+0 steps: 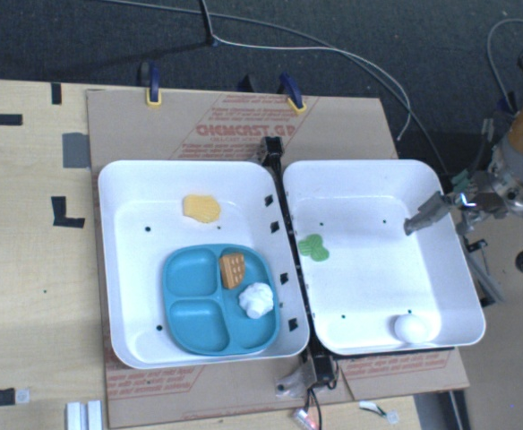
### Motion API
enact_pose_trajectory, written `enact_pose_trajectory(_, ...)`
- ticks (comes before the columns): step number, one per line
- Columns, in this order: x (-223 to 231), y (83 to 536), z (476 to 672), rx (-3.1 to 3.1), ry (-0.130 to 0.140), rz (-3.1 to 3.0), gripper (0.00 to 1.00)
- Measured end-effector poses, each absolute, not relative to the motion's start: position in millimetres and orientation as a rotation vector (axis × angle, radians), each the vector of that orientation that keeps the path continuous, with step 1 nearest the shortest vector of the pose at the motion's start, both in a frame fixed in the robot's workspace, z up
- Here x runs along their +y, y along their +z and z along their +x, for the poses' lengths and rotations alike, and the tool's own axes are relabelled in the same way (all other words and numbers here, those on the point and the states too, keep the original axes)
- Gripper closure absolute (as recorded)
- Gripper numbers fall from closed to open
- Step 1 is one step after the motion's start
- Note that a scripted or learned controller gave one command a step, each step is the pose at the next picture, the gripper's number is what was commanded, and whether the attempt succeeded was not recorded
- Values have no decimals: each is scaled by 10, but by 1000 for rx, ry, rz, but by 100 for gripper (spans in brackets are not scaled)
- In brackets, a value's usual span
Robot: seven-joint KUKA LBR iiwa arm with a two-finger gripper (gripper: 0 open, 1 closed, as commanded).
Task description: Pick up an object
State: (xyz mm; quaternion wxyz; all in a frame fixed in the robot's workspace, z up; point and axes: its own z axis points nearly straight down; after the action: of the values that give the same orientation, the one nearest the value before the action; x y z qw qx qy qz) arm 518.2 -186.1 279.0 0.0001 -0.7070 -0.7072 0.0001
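Waffle piece point(232, 270) upright in tray point(190, 321)

red print "chemcast gp" on cardboard sheet point(235, 128) under bins.

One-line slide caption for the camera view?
Gripper poised over right bin holding green piece and white ball; left bin holds blue tray.
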Motion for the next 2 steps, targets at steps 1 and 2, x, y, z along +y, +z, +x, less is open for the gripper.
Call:
enact_pose_trajectory(1,-1222,3453,5325,-2231,-6,-2218,0)
enact_pose_trajectory(2,-1077,3257,6030,-2223,2,-2218,0)
